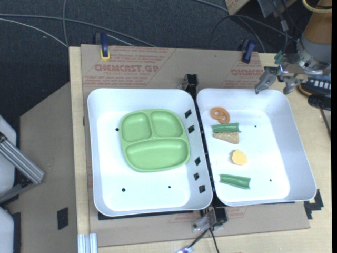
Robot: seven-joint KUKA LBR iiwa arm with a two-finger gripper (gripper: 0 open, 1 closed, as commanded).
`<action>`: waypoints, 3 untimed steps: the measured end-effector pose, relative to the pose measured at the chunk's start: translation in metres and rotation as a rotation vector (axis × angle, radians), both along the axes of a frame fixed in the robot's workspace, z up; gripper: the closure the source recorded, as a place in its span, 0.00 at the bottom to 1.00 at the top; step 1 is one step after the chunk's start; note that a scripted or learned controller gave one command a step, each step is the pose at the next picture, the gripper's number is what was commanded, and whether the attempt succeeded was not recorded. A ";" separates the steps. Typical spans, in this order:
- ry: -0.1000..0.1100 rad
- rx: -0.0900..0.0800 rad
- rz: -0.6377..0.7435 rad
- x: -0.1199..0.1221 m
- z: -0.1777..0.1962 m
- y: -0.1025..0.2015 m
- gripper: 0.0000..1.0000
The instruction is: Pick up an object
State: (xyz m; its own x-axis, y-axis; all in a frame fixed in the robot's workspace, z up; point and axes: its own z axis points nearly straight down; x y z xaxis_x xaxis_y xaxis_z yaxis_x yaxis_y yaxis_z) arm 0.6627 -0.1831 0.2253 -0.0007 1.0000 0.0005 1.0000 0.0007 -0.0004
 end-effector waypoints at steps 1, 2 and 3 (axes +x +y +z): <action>0.004 0.001 0.000 0.002 -0.042 -0.001 0.00; 0.006 0.002 0.000 -0.001 -0.105 -0.001 0.00; 0.004 0.001 0.001 -0.001 -0.142 0.000 0.00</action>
